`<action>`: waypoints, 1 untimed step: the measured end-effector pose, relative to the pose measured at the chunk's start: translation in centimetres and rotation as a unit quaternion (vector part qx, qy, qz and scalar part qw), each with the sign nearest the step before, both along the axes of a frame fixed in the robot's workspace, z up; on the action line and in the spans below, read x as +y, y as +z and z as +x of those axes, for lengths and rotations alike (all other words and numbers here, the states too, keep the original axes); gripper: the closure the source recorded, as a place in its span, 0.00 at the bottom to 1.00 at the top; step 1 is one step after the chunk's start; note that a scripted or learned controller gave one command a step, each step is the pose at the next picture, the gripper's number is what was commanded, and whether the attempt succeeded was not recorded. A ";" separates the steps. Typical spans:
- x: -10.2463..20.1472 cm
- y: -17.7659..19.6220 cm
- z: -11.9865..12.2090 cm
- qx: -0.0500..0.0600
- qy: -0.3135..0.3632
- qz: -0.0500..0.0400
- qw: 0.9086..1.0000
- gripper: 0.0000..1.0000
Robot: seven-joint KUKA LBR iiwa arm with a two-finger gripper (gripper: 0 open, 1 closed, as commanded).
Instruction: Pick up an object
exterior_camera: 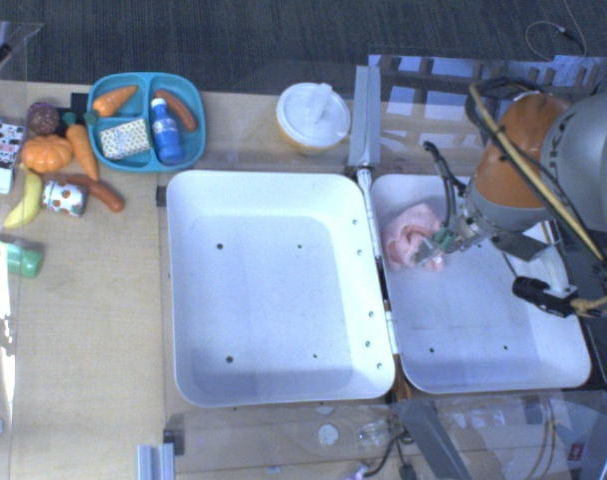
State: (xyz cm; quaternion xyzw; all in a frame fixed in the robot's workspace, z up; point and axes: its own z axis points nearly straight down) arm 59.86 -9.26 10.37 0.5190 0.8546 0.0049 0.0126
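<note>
A crumpled pink soft object (405, 232) lies in the upper left part of the right white bin (503, 353), close to the bin's left wall. My gripper (438, 245) is down in that bin at the pink object's right edge and seems to touch it. The grey arm with its orange band (518, 163) reaches in from the right above the bin. The part of the pink object under the gripper tip is hidden.
The left white bin (273, 288) sits beside the right one. Off to the left are a blue divided tray (148, 120) with toy food, a toy carrot (81, 150), a banana (25, 202) and a can (63, 198). A white-lidded bowl (313, 116) stands behind the bins.
</note>
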 end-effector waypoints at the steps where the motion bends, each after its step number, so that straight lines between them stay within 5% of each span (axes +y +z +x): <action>1: 0.0 0.0 0.0 0.000 0.000 0.000 1.000 0.00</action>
